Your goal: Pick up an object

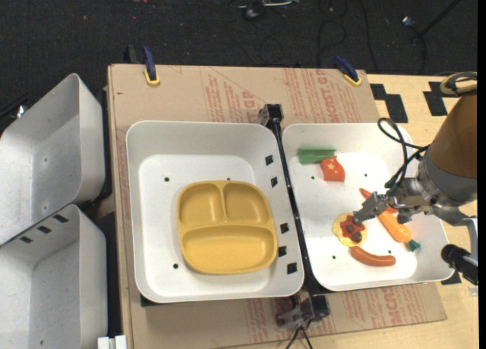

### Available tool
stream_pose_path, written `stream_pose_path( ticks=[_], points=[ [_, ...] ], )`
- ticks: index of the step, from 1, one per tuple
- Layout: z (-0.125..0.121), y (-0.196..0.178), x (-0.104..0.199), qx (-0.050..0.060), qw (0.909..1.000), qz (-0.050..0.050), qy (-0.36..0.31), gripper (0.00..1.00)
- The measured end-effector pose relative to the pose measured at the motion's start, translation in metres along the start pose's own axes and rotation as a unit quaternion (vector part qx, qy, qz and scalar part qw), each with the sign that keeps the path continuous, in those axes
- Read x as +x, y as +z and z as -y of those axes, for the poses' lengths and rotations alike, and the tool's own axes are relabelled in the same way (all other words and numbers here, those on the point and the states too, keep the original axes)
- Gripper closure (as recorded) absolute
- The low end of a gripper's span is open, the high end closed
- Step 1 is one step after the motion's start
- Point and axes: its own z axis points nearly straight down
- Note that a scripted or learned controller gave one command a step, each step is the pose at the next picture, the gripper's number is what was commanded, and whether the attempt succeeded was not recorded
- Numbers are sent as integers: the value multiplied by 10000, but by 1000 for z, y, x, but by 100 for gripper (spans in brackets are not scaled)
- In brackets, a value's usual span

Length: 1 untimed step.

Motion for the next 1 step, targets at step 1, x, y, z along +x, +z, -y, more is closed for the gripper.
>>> stream_pose_path(
  ticks=[1],
  points=[
    [-4,44,4,-6,10000,1,-2,0]
  ],
)
